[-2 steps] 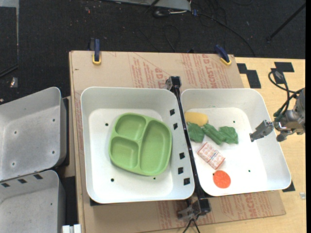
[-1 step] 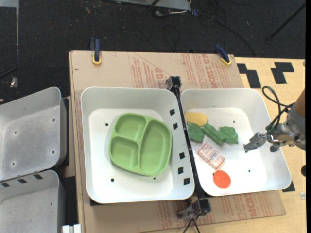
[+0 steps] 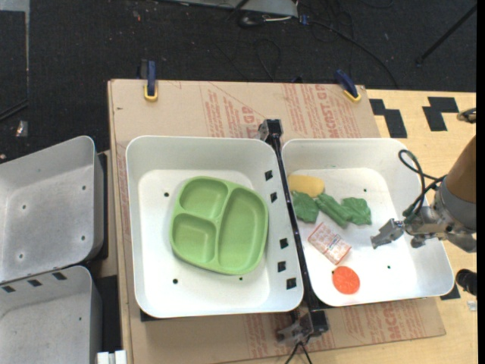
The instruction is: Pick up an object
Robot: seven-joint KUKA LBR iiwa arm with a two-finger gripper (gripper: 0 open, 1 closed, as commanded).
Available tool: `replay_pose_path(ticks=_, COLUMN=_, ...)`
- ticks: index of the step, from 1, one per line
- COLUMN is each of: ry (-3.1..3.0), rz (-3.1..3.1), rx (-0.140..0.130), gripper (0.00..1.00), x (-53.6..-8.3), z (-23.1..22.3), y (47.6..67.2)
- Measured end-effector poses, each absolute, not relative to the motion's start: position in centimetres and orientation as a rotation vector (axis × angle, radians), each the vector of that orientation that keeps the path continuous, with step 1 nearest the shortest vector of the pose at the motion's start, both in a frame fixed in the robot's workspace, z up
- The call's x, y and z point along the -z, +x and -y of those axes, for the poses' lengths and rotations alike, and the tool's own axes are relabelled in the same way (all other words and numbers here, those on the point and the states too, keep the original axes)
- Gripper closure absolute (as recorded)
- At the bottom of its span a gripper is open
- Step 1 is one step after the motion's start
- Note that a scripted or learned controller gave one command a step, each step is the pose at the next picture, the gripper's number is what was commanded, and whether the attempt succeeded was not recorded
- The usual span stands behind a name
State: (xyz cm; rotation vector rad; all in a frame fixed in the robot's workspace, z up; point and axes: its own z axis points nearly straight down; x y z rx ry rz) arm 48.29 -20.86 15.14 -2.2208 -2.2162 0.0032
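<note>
The right bin (image 3: 424, 279) holds several small items. A yellow piece (image 3: 306, 183) lies at its back left, with green leafy pieces (image 3: 333, 208) just in front of it. A pink and white packet (image 3: 328, 243) lies nearer the front, and an orange disc (image 3: 346, 279) sits near the front wall. My gripper (image 3: 386, 234) hangs low over the right half of this bin, to the right of the packet and apart from every item. Nothing shows in its grasp.
A green divided plate (image 3: 220, 224) lies in the left bin (image 3: 144, 203). A black divider (image 3: 286, 211) runs between the two bins. Two white lids (image 3: 45, 196) lie off the bench at the left. Clamps hold the cardboard base at the back.
</note>
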Motion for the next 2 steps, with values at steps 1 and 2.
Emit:
replay_pose_path(ticks=1, ry=-2.22, rz=2.216, rx=-0.003, gripper=0.0, x=-9.8, z=20.8, y=48.2)
replay_pose_path(ticks=2, ry=-2.225, rz=2.219, rx=0.001, gripper=1.0, x=-11.1, z=20.8, y=48.3)
